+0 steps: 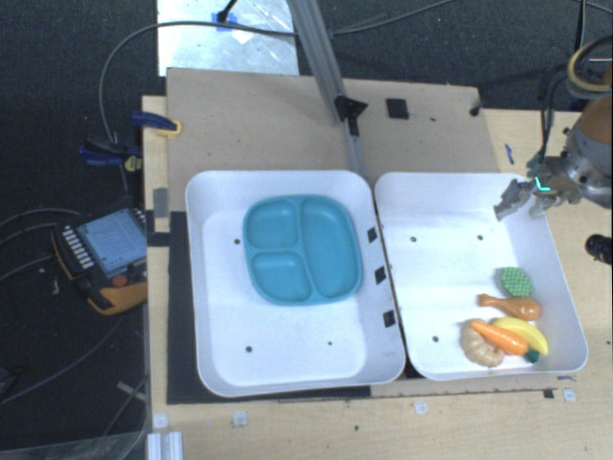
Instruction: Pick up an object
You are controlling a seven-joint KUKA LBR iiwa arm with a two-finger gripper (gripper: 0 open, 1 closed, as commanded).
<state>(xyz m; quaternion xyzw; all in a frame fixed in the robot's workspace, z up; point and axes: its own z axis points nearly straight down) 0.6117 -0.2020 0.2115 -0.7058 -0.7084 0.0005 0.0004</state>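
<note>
Starting at the left, the left bin [215,353] carries a blue divided plate [303,248] and nothing that looks like a pick target. The right bin [450,286] keeps its toys bunched in the near right corner: a tan lump [480,345], an orange carrot [498,336], a yellow banana [524,333], a brown drumstick [515,306] and a green ball [515,280], touching or just beside one another. Farther right, the gripper [523,199] hangs over the bin's far right rim, well apart from that cluster, its two fingers spread with nothing between them. No object is lifted; approach, grasp and lift are all left to do.
</note>
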